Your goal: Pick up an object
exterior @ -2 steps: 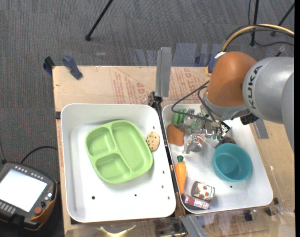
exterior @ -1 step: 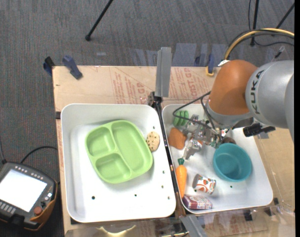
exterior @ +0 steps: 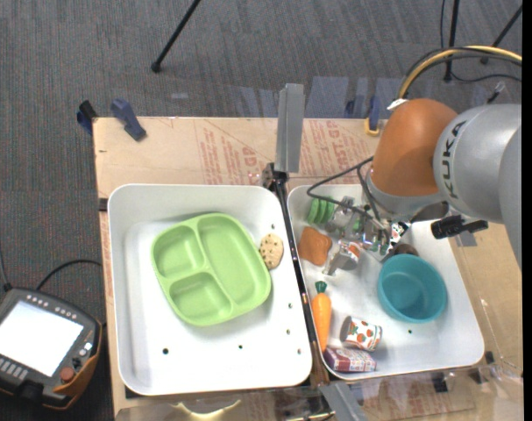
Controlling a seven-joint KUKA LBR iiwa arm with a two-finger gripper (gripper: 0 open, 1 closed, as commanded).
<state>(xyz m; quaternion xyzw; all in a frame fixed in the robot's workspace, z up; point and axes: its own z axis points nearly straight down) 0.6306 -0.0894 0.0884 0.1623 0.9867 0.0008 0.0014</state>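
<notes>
My gripper (exterior: 344, 251) hangs low over the upper left part of the right bin (exterior: 463, 323). Just to its left lies a round orange-brown piece (exterior: 315, 246). A green ribbed item (exterior: 319, 210) sits behind that piece, at the bin's back left. A teal bowl (exterior: 412, 289) stands to the gripper's right. In front of the gripper lie a carrot (exterior: 322, 320), a small patterned cup (exterior: 362, 332) on its side and a pink box (exterior: 349, 360). The wrist and its cables hide what lies directly under the gripper.
The left bin (exterior: 130, 323) holds a green divided plate (exterior: 211, 268), with a cookie (exterior: 271, 250) at its right edge near the wall between the bins. A tablet (exterior: 33, 340) lies on the floor at the lower left.
</notes>
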